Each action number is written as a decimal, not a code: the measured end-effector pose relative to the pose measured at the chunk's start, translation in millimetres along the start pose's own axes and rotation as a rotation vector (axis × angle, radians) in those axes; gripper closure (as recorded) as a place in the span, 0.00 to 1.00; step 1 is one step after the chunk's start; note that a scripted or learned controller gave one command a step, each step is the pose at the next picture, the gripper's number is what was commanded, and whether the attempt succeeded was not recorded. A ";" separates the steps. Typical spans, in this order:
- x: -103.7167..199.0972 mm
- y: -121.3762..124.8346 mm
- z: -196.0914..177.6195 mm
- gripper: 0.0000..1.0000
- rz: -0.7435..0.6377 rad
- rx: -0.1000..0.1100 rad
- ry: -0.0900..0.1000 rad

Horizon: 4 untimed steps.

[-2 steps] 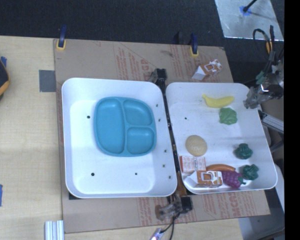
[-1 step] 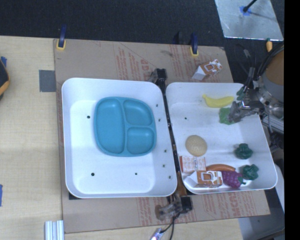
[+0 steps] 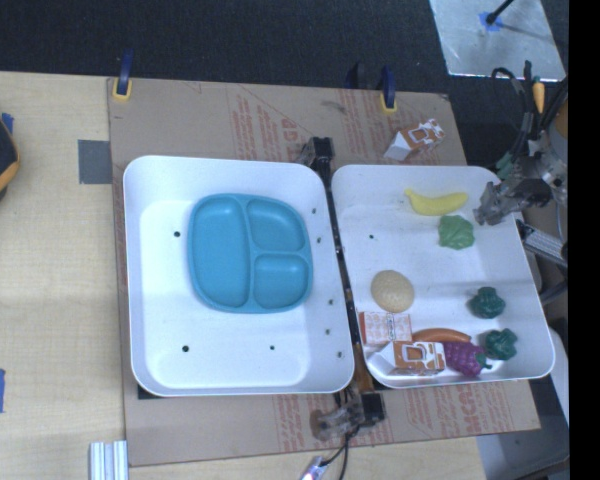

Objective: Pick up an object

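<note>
Nearest us in the right bin (image 3: 540, 298) we see small cartons (image 3: 405, 343), a purple piece (image 3: 464, 358) and green pieces (image 3: 487, 302); farther back, a tan round (image 3: 392, 290), a green lump (image 3: 456, 232) and a banana (image 3: 436, 202). The left bin (image 3: 160, 298) holds a blue divided plate (image 3: 250, 252). Our pincer (image 3: 492, 208) sits by the far right rim; whether it is spread or pressed together we cannot tell.

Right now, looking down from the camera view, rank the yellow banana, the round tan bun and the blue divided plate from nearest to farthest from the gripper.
1. Yellow banana, right bin's far side, beside the gripper.
2. Round tan bun, right bin's left middle.
3. Blue divided plate, left bin.
</note>
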<state>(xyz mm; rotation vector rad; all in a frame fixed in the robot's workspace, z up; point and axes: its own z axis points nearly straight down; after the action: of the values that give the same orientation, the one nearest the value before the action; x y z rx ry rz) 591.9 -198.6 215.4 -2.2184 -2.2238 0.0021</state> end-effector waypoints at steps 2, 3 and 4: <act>-13.6 -30.2 -25.8 1.00 0.000 0.000 0.000; 20.4 -70.2 -7.3 1.00 -0.001 0.003 0.000; 20.0 -70.2 -7.5 0.00 0.000 0.002 0.000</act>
<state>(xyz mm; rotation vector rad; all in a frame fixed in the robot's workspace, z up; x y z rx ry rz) 521.6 -178.7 223.0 -2.2170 -2.2226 0.0044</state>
